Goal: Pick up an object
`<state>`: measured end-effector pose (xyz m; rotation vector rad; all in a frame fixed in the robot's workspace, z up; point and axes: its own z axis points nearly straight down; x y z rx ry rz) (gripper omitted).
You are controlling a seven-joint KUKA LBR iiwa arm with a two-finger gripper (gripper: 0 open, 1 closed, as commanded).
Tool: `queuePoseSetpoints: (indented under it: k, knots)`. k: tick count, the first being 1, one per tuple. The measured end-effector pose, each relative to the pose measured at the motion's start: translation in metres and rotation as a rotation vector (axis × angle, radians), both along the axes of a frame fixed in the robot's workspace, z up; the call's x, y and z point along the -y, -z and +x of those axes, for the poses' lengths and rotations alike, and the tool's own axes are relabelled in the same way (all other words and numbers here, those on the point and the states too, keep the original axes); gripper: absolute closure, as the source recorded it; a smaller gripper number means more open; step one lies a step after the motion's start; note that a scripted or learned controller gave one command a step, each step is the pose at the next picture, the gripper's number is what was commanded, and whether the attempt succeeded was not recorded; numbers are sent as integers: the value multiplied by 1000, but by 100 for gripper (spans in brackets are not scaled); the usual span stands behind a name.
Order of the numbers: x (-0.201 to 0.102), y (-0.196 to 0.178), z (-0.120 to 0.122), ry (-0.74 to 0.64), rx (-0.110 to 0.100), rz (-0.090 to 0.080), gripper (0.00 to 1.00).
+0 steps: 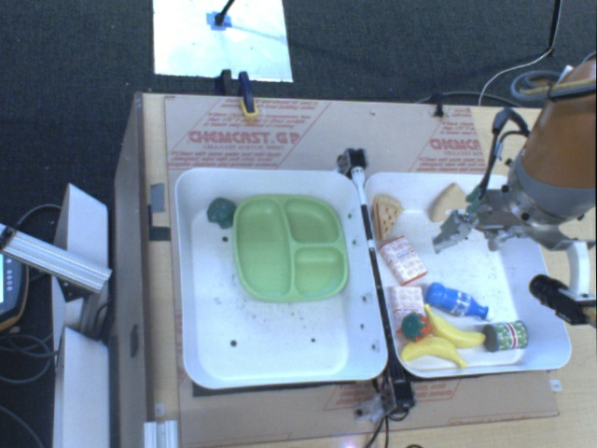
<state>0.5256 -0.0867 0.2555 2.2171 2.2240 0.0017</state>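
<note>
1. Nearest the lens, the yellow banana (446, 340) lay along the right bin's (550, 353) front edge.
2. Out left, a dark green lump (222, 212) sat touching the green divided plate (289, 248) in the left bin (270, 362).
3. Rightward: waffle piece (385, 215), pink packet (403, 259), blue bottle (457, 301), small can (505, 336).
4. And the claw (455, 231) hovered over the right bin's middle, fingers spread, pinching nothing, beside the bread slice (446, 201).
</note>
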Motion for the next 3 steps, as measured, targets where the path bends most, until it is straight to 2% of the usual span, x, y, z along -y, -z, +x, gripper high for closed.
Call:
queuePoseSetpoints:
  k: [1,2,3]
  knots:
    - [11,149,11,2,-2,0,0]
    - [11,166,69,0,6,1,0]
    - [3,166,16,1,-1,0,0]
